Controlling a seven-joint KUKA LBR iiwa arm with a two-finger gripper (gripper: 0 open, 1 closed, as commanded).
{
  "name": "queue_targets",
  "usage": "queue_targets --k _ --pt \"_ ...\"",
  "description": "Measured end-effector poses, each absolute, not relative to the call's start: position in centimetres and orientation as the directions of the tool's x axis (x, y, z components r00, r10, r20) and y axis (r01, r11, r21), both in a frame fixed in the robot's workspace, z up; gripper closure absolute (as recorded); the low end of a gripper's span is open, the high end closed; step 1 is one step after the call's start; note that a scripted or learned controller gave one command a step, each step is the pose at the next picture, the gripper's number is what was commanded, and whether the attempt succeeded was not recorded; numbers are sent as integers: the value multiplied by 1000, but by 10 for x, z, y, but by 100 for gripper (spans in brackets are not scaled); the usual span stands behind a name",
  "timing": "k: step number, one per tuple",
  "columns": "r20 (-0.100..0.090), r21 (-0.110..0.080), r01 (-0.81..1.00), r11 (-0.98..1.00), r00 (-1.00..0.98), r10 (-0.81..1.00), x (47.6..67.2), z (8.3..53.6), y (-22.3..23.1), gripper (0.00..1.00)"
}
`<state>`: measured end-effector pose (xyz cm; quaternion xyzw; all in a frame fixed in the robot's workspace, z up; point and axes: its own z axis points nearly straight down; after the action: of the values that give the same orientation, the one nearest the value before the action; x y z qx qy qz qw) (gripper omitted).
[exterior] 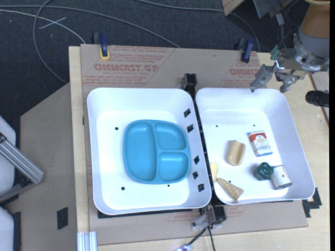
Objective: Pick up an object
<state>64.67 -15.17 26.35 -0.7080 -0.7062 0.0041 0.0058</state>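
Your two-finger gripper (271, 80) hangs w/ fingers spread, nothing between them, over the right white bin's (230, 101) far right corner. Near its front right corner: tan cup (235, 152), red-white carton (260, 143), green-capped small bottle (272, 174), waffle cone (229, 187).

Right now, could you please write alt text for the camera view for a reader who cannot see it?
The open pincer hovers over the right bin's far edge, holding nothing. That bin holds a tan cup, a small carton, a green-capped bottle and a cone; the left bin holds a blue divided plate.
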Motion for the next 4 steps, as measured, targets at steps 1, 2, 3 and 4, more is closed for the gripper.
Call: queue_targets --k 1,2,3,4 --pt "0 -1 1000 0 0 1000 648 272 -151 0" --pt "0 -2 1000 0 0 1000 645 231 -146 0" --pt "1 -4 1000 0 0 1000 653 182 -152 0" --pt "1 -5 1000 0 0 1000 649 139 -155 0"
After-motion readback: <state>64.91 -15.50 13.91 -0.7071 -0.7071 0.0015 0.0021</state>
